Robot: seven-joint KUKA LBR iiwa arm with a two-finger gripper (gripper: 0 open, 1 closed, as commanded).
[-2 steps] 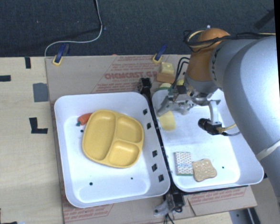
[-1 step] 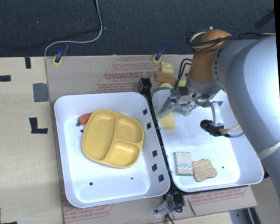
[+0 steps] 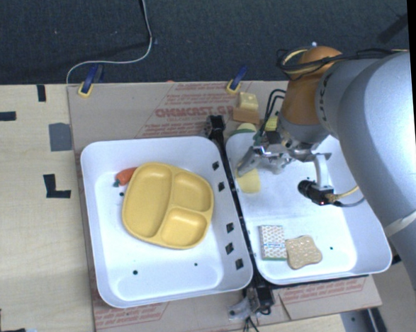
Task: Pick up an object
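My gripper (image 3: 256, 158) hangs low over the far left part of the right bin (image 3: 340, 220), close to the divider between the bins. Just below it lies a pale yellow object (image 3: 250, 183), and I cannot tell whether the two touch. A pale green and white item (image 3: 244, 129) sits just beyond the gripper at the bin's far edge. At the near side of the same bin lie a checkered pad (image 3: 272, 241) and a tan toast-like piece (image 3: 303, 251). The left bin (image 3: 102, 233) holds a yellow divided plate (image 3: 168, 204) and a small orange item (image 3: 125, 176).
A tan block (image 3: 246, 108) rests on the cardboard behind the right bin. The grey arm (image 3: 376, 136) and its orange band (image 3: 304, 98) cover that bin's right side. A black cable connector (image 3: 316, 192) hangs under the wrist. Blue-yellow clamps (image 3: 88, 81) hold the cardboard's far edge.
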